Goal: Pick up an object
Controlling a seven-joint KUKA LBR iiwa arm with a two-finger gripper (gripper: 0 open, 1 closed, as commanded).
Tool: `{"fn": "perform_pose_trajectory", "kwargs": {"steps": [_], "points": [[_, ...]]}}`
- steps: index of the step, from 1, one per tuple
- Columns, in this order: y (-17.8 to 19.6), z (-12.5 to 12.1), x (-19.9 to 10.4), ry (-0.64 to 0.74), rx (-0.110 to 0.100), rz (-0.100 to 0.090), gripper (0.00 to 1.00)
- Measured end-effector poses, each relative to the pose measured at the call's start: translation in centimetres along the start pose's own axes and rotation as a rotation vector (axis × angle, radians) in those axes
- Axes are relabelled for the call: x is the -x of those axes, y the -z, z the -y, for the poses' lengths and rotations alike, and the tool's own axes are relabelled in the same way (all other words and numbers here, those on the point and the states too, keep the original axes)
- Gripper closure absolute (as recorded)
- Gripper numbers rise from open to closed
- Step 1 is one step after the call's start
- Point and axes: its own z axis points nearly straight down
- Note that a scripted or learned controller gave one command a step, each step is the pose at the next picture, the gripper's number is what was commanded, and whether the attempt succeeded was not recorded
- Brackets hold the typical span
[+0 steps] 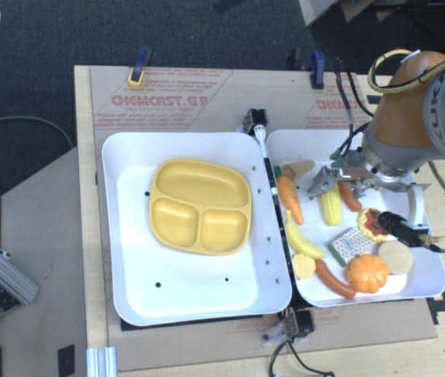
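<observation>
Toy foods (340, 250) heaped in the right bin (434, 285): carrot, corn, banana, pumpkin, sausage.

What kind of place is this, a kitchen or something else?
Probably a robotics lab bench, not a kitchen. A robot arm reaches over two white bins clamped onto a protected board. The food looks like plastic toys, beside a yellow divided tray, and cables run across the bench.

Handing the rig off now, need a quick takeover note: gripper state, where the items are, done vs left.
Gripper: low over the right bin, above the corn cob; nothing seen held.
Right bin: carrot, corn cob, banana, pumpkin, sausage, plus other small items.
Left bin: yellow divided plate.
Done: nothing lifted yet.
Left: grasp one object and raise it.
</observation>
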Motion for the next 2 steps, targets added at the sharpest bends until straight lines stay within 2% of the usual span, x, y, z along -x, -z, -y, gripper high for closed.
{"fn": "perform_pose_trajectory", "kwargs": {"steps": [1,2], "points": [[-4.6,0.1,-0.1,0.001,0.001,0.0,0.0],[-3.2,-0.1,0.0,-0.001,0.009,0.002,1.0]]}}
